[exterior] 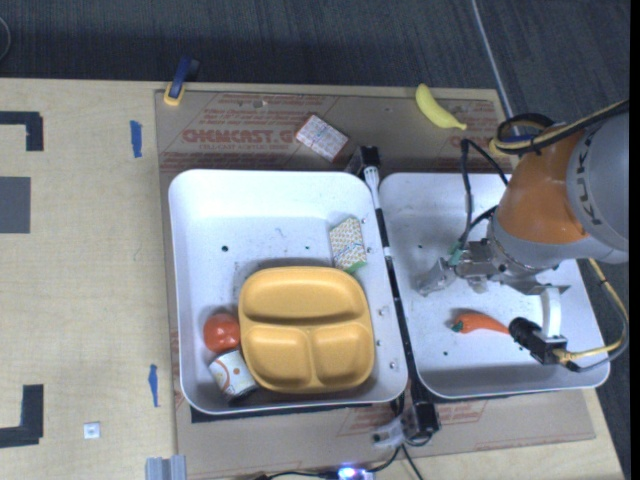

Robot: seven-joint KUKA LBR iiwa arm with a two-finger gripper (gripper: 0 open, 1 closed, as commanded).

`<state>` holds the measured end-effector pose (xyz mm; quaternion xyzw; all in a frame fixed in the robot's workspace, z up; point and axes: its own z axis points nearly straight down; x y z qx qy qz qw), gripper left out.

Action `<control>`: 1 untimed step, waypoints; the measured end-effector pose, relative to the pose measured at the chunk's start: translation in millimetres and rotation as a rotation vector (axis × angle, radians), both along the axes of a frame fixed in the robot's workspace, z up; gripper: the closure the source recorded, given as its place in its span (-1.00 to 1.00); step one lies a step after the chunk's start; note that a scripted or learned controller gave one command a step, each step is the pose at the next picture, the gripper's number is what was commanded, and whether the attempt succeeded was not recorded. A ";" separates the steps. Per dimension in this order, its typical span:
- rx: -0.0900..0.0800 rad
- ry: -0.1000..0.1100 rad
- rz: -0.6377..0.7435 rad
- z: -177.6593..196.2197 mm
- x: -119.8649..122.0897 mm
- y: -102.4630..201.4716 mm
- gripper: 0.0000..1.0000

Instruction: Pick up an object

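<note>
two shallow white bins sat side by side on the bench; we logged the left bin (210,218) and the right bin (420,218) separately; the arm (545,208) reached in from the right over the right bin, grey with its orange band above the wrist; the gripper (432,278) sat low over the middle of that bin's floor, pointing toward the divider between the bins; we could not tell whether it was wide or narrow; an orange carrot-shaped toy (480,323) lay on the floor of the right bin, near the gripper but apart from it, lower in the view; in the left bin a yellow divided plate (305,328) covered much of the lower half; a red-orange ball (220,331) and a small white-and-orange can (232,372) lay just beside its left edge; a patterned packet (347,242) lay at its upper right corner; outside the bins, on the brown board, we noted a yellow banana (438,108) and a patterned card (321,136).
</note>
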<state>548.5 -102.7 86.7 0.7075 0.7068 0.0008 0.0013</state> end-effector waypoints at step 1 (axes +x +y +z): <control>0.000 -0.001 0.000 -0.6 -49.6 -6.6 -1.00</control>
